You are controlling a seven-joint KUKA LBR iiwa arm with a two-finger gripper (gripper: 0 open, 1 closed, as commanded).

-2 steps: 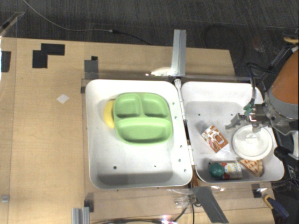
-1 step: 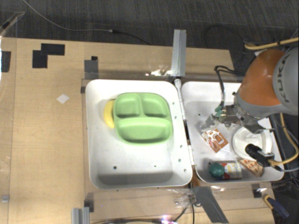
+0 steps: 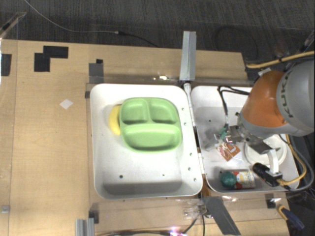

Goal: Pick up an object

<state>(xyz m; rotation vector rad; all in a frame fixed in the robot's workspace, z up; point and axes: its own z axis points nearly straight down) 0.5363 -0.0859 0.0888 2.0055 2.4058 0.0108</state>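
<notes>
1. Camera view, as I see it from my station, gives me two white bins side by side on the wooden bench: the left bin [image 3: 106, 146] and the right bin [image 3: 209, 107].
2. I count one green divided plate [image 3: 149, 123] in the left bin, with three compartments, lying flat toward the far half of the bin.
3. I count one yellow object [image 3: 114, 120] beside that plate, on the plate's left; the plate covers most of it, so I cannot name it more closely.
4. In the right bin I count one small bottle [image 3: 237, 179] lying on its side near the front wall, with a dark green rounded end and a red-and-white label; what the label says is too small for me to read.
5. I also see one crumpled orange-brown packet [image 3: 229, 151] near the middle of the right bin, and one white round dish [image 3: 256, 154] just to its right, partly under the arm.
6. One arm [image 3: 280, 102] reaches in from the right, its orange band over the far right part of that bin. The gripper [image 3: 230, 135] sits low by the packet, just beside or touching it, I cannot tell which.
7. I cannot tell the state of the gripper from this angle; the wrist hides it.
</notes>
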